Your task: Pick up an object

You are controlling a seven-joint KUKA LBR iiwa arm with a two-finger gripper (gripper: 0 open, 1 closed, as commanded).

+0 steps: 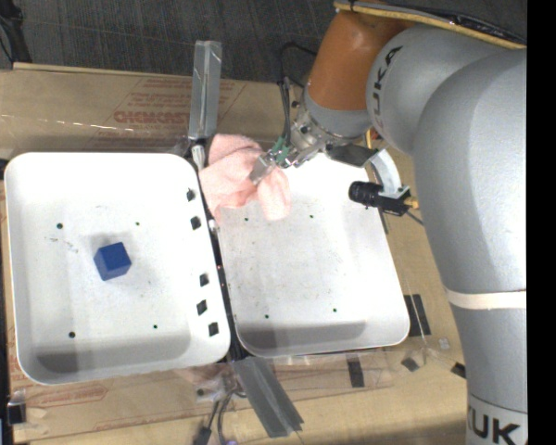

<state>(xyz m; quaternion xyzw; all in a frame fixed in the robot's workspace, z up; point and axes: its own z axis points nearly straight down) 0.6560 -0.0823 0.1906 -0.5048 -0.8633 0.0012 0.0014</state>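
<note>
Grey and very big, the robot arm fills the right side of the frame, with its orange band at the upper middle. Two white bins lie below it: the left bin and the right bin. Next in size is the pink cloth, at the upper left corner of the right bin, partly over the rim between both bins. One fold of it seems lifted toward the gripper, which pinches this cloth at its right upper part. Smallest is the blue cube, alone in the left bin.

I think the risk is a thin hold: only an edge of cloth is caught, so it may slip out when the arm rises, or drag on the rim.
</note>
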